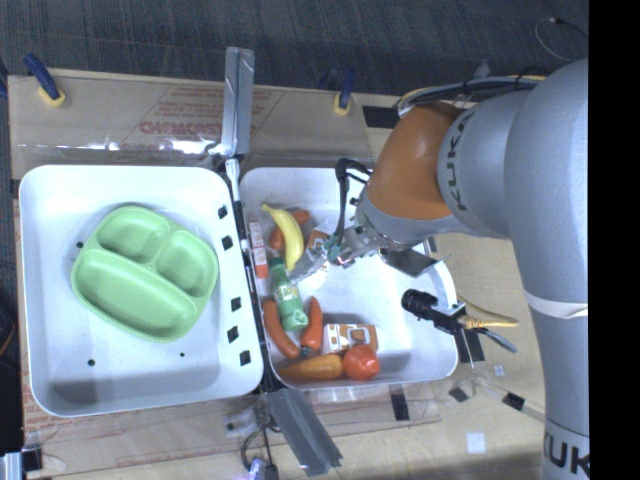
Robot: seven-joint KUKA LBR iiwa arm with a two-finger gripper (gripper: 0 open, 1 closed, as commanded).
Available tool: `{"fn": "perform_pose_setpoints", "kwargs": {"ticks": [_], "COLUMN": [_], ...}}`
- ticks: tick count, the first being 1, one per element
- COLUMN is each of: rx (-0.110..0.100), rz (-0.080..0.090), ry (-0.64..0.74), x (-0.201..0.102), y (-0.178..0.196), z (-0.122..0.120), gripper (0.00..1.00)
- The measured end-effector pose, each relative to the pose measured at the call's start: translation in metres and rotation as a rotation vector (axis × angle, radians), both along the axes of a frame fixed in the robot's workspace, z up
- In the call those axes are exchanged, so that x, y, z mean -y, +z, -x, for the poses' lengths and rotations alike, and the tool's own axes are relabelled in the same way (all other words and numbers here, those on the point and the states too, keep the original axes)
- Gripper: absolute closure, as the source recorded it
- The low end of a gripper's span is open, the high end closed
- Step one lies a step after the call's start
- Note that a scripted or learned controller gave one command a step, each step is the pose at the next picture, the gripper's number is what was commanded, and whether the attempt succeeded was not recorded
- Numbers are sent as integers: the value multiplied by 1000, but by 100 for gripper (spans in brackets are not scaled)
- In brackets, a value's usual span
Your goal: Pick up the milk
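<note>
Bench: two white bins side by side, blue clamps on the far edge.

Left bin: one green divided plate is seen, lying flat toward the far left part.

Right bin: contents are crowded along the left wall and near edge.
- A banana is noted at the far left, curved, with a small red-and-white packet just beside it against the wall.
- A green bottle is laid on its side below the banana.
- Two reddish sausages are seen flanking the bottle's lower end.
- The milk, taken to be the small white-and-brown carton, is found near the bin's near edge, lying flat. It is touched by a red tomato on its near side, and an orange carrot lies just beside it to the left.

Arm: it is reached in from the right, orange band above the right bin. The gripper is lowered into the bin between the banana and the bottle, well apart from the milk. Whether it is open or closed cannot be told, as the tip is blurred against the clutter. Nothing is seen to be held.
</note>
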State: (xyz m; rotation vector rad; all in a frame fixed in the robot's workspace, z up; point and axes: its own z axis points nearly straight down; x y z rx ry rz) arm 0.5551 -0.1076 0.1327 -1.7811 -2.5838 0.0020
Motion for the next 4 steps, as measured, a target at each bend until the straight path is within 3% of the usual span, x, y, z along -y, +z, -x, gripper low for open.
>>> {"fn": "perform_pose_setpoints", "kwargs": {"ticks": [1,2,3,4], "rx": [3,3,3,5], "rz": [1,2,2,2], "ry": [64,-46,-41,444], "x": [-30,67,66,41], "y": [65,-41,-30,62], "z": [-79,-61,-62,-33], "gripper": [0,0,100,100]}}
